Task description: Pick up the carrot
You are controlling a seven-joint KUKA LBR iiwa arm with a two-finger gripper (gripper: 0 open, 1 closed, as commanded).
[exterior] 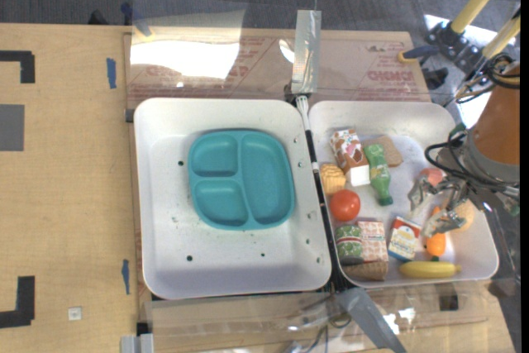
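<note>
Arm's in from the right, low over the right bin (pixel 488 264), and it's tight there: the gripper (pixel 438 207) sits near the bin's right wall with toys packed on its left and below it. Can't tell from here whether the hand is open or closed on anything; cables and metal blur together. The carrot (pixel 436 244), the orange piece, lies just under the gripper, close to the front right corner, and whether the two touch I can't make out. A banana (pixel 427 269) lies along the front wall right below it, a small carton (pixel 403 239) just to its left. Further left a tomato (pixel 345 204), a box (pixel 361 240) beneath it, a green bottle (pixel 379 172) and another carton (pixel 348 149) toward the back. Free floor in that bin is mostly at the back right. The left bin (pixel 157 178) has plenty of room: a teal tray (pixel 242 178) in the middle, white floor all round it. The two bins touch along the centre seam.
</note>
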